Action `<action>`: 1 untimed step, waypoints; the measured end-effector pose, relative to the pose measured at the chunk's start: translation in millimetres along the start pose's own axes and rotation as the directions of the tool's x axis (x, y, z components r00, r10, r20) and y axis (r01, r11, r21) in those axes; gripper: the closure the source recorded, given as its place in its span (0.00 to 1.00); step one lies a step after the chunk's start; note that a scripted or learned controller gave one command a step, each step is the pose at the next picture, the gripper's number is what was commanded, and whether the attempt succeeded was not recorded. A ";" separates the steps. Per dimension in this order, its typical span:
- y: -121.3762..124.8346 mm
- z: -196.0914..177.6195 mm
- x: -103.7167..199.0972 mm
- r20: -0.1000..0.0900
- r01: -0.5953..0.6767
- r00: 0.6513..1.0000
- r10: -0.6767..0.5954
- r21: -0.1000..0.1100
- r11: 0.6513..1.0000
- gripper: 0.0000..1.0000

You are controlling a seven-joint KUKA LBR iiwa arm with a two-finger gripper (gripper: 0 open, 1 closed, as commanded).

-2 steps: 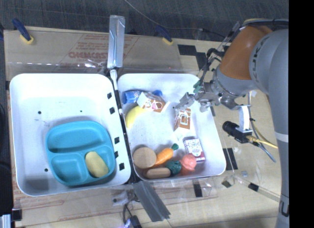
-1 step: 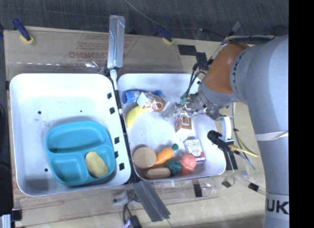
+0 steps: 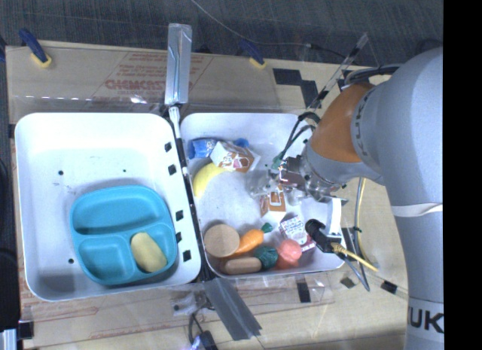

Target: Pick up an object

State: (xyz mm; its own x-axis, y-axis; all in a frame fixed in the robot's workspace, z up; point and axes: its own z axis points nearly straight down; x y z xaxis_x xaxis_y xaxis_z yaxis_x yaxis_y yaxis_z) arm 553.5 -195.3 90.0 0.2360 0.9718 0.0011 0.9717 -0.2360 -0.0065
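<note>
My jaws (image 3: pixel 276 183) hang low in the right bin (image 3: pixel 248 124) over a small packet (image 3: pixel 273 203); I cannot tell their opening.

Floor (image 3: pixel 90 2) up past the gripper (image 3: pixel 280 181) is dark ribbed carpet, with a thin pale cable (image 3: pixel 197 6) snaking across it. The bench top (image 3: pixel 113 74) is tan cardboard (red print on it), held by blue clamps (image 3: pixel 35 47) along its far edge.

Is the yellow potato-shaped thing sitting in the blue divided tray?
Yes, the yellow potato-shaped thing lies in a lower compartment of the blue divided tray.
</note>
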 end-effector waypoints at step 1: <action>-0.9 -6.3 -0.2 0.000 0.003 1.000 -0.003 0.008 1.000 1.00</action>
State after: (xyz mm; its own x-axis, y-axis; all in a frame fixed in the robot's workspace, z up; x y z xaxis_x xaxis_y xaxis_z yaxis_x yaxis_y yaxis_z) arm 552.7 -195.3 96.3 0.2333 0.9724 0.0016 0.9723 -0.2333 -0.0144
